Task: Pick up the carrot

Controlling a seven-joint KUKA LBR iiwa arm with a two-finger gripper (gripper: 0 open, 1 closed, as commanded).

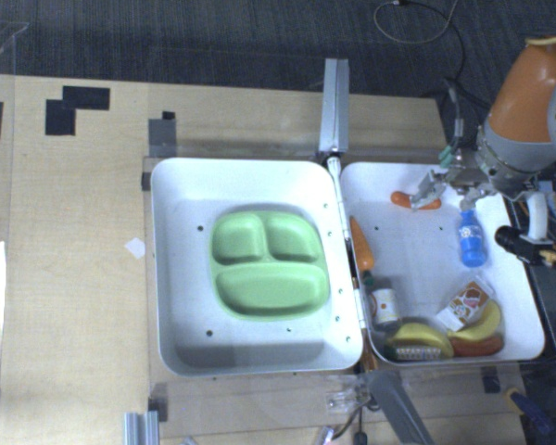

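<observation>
— Where's the carrot (360, 246) from where you stand?

— In the right bin (408, 276), pushed up against its left wall, lying along the divider. Orange body, a dark tip at the near end. The wall's rim covers part of its side, so I can't see its full width.

— And the gripper (449, 185)?

— Up at the far side of that same bin, well apart from the carrot. It hangs over a small orange thing (417, 199) that I can't identify; the metal fingers cover part of it. Whether the jaws are spread or pressed together, I cannot tell; the fingers blur into one grey clump.

— What else is in there?

— A blue bottle (472, 240) just below the gripper, a small jar (384, 306) beneath the carrot's tip, bananas (445, 338) along the near wall, and a printed packet (468, 304) leaning on them, its label too small to read.

— The left bin (181, 248)?

— A green divided tray (267, 261), three compartments.

— The arm (533, 100)?

— Its orange band runs off the right edge.
</observation>
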